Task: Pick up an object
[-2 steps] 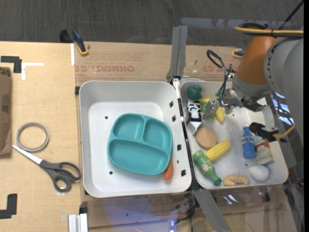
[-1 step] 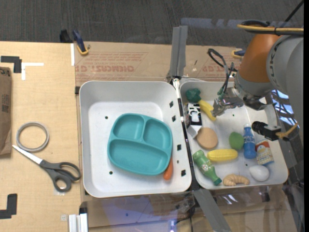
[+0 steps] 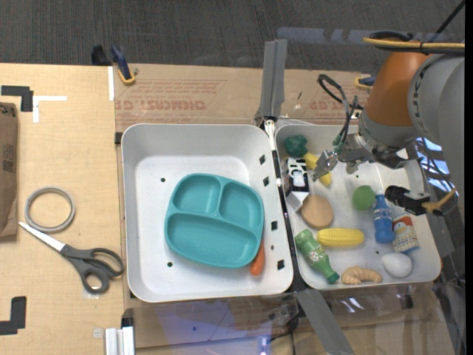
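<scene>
My gripper [image 3: 338, 163] hangs over the back of the right bin [image 3: 421, 276], and its fingers stand apart with nothing between them. Just left of it lies a small yellow piece [image 3: 311, 159], with a dark green toy [image 3: 296, 144] in the back corner. Below the gripper lie a green ball [image 3: 363, 197], a tan round piece [image 3: 318, 212], a corn cob [image 3: 340, 237], a green bottle [image 3: 316, 248], a blue bottle [image 3: 382, 220], a small red-capped bottle [image 3: 404, 237], a white egg [image 3: 397, 265] and a tan peanut-shaped toy [image 3: 361, 275].
The left bin [image 3: 140, 198] holds a teal divided plate [image 3: 214, 220] and an orange carrot [image 3: 257, 261] by its right wall. A black-and-white card [image 3: 297, 176] leans on the wall between the bins. Scissors [image 3: 81, 257] and a tape ring [image 3: 49, 208] lie on the bench at left.
</scene>
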### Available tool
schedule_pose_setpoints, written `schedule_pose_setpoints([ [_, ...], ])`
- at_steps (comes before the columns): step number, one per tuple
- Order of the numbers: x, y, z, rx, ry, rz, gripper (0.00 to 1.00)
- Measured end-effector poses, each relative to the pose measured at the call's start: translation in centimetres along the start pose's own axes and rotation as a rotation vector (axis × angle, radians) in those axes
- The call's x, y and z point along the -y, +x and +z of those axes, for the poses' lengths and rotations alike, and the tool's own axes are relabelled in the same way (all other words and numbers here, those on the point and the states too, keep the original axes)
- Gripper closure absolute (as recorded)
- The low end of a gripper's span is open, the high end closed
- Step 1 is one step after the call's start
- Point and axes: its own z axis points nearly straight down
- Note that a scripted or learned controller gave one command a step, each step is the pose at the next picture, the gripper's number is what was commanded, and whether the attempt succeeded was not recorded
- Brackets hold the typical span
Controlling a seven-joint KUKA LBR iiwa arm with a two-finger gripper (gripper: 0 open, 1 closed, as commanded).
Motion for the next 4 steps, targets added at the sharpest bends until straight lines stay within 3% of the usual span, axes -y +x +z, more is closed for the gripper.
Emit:
schedule_pose_setpoints([
  [1,-3.5,-0.5,1.5,0.005,-0.019,0.068,0.0],
  [2,-3.6,-0.5,0.4,0.008,-0.022,0.064,1.0],
  [3,7.8,-2.8,-0.1,-0.003,-0.006,-0.493,1.0],
  [4,6.5,5.4,-12.0,-0.001,-0.007,-0.503,1.0],
])
